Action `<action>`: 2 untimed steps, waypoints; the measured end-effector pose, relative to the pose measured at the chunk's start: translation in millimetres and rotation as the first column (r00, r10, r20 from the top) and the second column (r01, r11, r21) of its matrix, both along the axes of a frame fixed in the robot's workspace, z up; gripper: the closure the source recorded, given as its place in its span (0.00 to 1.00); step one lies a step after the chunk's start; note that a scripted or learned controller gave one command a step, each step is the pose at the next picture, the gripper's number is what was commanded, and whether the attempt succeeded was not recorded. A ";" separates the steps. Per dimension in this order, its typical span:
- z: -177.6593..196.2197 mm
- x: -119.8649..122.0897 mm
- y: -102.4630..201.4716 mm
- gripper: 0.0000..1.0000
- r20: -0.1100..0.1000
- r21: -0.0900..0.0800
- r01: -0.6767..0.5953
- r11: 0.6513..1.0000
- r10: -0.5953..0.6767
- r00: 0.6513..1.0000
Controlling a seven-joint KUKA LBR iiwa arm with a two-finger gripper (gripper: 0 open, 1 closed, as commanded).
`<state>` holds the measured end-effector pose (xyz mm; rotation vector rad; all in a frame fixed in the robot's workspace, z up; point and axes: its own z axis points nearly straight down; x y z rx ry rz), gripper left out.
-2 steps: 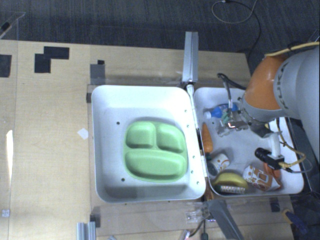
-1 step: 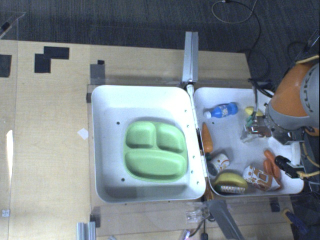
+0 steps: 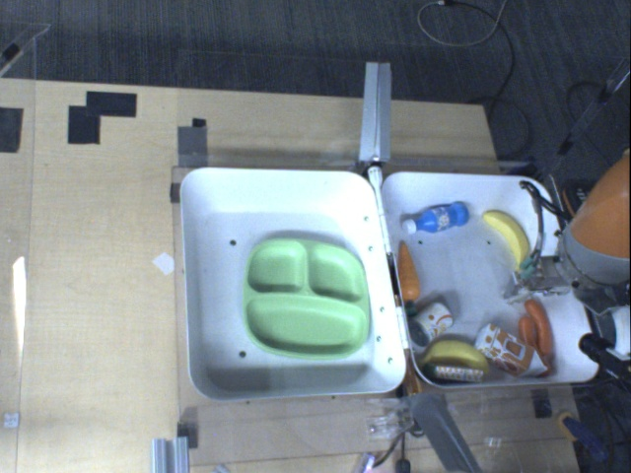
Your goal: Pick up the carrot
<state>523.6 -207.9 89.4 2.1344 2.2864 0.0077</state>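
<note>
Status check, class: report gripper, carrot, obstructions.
Gripper low over right bin's right side, grip unclear. Carrot against left wall, untouched. Can just below it.

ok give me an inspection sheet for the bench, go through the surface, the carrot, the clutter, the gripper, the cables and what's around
Surface: wooden bench bearing two white bins, left bin and right bin, side by side.
Job's things: carrot lies along the right bin's left wall, untouched.
Clutter: green divided tray in the left bin; blue bottle, yellow banana, a second banana, small can, printed carton and orange sausage-shaped item in the right bin.
Gripper: gripper at the right bin's right side, beside the yellow banana, apart from the carrot.
Cables: grey cable looped on the floor beyond the bench.
Surroundings: dark carpet; black marks on the bench.
</note>
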 end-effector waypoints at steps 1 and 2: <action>1.3 -6.6 71.8 1.00 0.003 -0.008 -0.427 0.904 0.427 0.904; 1.1 -29.1 57.6 1.00 0.007 0.001 -0.119 0.993 0.119 0.993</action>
